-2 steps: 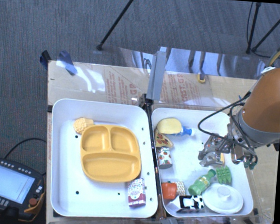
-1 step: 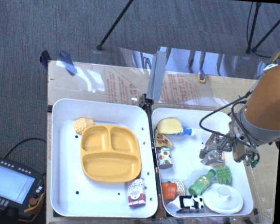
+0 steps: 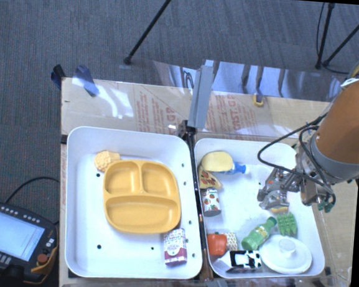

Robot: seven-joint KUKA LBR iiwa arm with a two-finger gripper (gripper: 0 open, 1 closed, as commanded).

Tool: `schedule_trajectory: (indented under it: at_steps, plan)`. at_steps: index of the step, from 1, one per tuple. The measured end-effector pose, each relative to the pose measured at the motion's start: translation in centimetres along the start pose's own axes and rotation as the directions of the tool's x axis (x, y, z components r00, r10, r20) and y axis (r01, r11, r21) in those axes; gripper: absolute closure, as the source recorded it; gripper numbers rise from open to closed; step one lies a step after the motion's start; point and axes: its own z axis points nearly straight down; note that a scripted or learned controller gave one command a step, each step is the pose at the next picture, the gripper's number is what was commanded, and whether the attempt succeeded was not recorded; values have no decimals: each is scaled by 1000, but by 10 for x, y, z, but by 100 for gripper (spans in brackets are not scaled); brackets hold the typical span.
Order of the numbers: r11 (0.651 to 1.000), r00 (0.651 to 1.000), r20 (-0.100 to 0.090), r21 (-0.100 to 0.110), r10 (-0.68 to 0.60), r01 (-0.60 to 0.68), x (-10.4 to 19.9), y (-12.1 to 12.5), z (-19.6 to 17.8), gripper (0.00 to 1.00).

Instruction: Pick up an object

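Note:
My gripper [image 3: 275,195] hangs low over the right side of the right bin [image 3: 250,191], under the grey wrist and orange band. A small yellowish object [image 3: 280,209] peeks out just beneath it; whether they touch is unclear. Right below lie a green knobbly piece [image 3: 287,225] and a green bottle [image 3: 257,236]. A white round dish [image 3: 286,255] sits in the bin's front right corner.
The right bin also holds a yellow lump with a blue tip [image 3: 219,162], a pizza slice [image 3: 209,178], a small can [image 3: 212,202], a red cup [image 3: 217,243] and a black-and-white toy [image 3: 244,259]. The left bin [image 3: 76,212] bears a yellow divided plate [image 3: 142,196], a cookie [image 3: 106,160] and a red packet [image 3: 175,245].

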Motion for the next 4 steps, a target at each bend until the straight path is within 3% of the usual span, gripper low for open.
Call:
schedule_trajectory:
  at_steps: [3, 4]
  plan:
    - [1000, 1000, 2, -2, 1, -1, -3, 0, -27, 100]
    - [981, 981, -15, 5, 193, -193, -31, 22, 112, 100]
